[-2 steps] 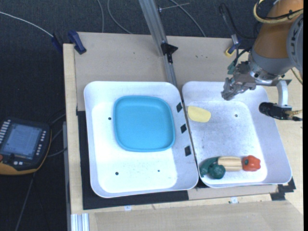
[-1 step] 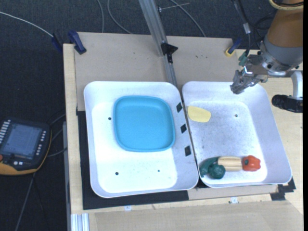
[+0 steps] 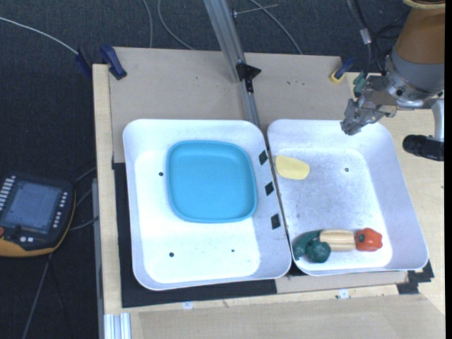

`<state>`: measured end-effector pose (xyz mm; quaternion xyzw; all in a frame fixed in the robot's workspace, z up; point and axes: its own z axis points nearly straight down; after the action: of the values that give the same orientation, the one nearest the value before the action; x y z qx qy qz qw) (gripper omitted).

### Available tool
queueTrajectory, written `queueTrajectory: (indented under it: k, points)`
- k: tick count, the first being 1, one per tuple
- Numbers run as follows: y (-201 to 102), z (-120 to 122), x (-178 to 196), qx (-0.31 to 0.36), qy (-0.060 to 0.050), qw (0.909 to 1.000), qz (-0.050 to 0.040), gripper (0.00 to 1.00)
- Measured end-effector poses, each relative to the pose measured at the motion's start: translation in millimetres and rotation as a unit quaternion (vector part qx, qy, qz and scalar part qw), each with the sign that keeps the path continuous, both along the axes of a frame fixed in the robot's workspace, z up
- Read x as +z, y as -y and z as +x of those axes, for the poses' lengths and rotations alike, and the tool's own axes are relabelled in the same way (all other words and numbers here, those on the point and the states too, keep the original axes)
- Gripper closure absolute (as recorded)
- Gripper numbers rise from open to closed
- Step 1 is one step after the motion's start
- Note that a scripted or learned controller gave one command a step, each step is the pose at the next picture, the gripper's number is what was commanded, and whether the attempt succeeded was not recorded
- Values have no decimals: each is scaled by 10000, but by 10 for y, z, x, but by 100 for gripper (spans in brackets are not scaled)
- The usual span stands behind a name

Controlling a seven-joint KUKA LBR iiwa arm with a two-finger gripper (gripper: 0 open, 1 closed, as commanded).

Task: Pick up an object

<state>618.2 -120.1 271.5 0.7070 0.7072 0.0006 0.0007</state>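
- My gripper [image 3: 352, 126] hangs over the far rim of the right bin [image 3: 395, 161], near its upper right corner. Nothing is between its fingertips, but I cannot tell if they stand wide or narrow — they look like one dark tip from this camera.
- My arm comes in from the right, with the orange band [image 3: 422, 37] above the grey wrist.
- In the right bin, a pale yellow piece [image 3: 292, 167] lies near the left wall, well apart from my gripper.
- Along the near wall of the same bin three things lie in a row: a dark green vegetable [image 3: 312, 248], a tan roll-shaped piece [image 3: 337, 240] touching it, and a red tomato-like piece [image 3: 368, 239] at the right end.
- The left bin [image 3: 141, 260] holds a light blue square plate [image 3: 212, 181], flat, in its upper middle part.
- A handheld control pendant [image 3: 32, 214] lies on the dark floor, left of the bench — away from both bins.
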Motion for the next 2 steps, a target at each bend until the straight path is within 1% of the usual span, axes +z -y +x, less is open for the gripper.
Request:
queueTrajectory:
  k: [2]
  points:
    - [-1093,133,-318,22,-12,10000,6,100]
